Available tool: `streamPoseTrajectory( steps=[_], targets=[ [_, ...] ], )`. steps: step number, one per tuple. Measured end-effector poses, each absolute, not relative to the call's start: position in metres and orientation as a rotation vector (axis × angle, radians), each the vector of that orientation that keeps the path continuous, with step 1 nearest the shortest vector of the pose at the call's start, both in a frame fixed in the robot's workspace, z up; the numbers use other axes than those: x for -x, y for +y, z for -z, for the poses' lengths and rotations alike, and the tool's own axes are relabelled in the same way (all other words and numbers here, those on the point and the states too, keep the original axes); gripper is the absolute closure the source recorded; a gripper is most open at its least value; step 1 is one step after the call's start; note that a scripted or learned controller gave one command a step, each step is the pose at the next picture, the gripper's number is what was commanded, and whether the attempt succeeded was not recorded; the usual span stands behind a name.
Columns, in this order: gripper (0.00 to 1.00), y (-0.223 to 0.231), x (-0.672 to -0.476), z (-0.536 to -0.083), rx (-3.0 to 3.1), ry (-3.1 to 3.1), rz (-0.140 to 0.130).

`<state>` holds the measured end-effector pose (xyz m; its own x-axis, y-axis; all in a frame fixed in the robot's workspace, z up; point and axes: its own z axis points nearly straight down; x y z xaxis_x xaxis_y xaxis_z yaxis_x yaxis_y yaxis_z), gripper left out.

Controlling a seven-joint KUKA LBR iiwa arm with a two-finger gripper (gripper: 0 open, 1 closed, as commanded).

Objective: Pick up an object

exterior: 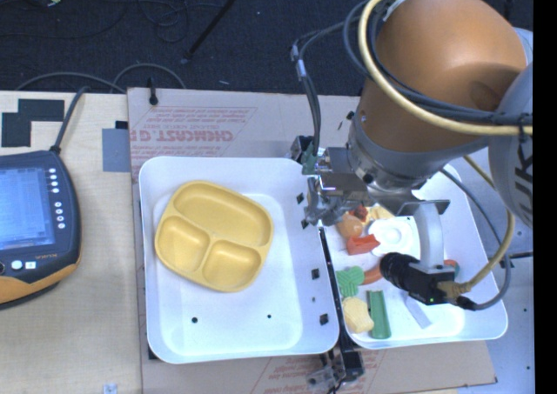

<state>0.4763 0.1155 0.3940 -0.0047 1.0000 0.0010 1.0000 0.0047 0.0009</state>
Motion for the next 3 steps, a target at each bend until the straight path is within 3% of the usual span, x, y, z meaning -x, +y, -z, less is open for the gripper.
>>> streamPoseTrajectory(
  steps=[1, 2, 3],
  targets=[
    [1.0, 0.064, -0.475, -0.325, 2.223, -2.212, -0.016],
    [1.0, 0.1, -0.476, -0.36, 2.217, -2.224, -0.002],
    [1.0, 0.069, -0.476, -0.383, 2.222, -2.22, -0.003]
  ],
)
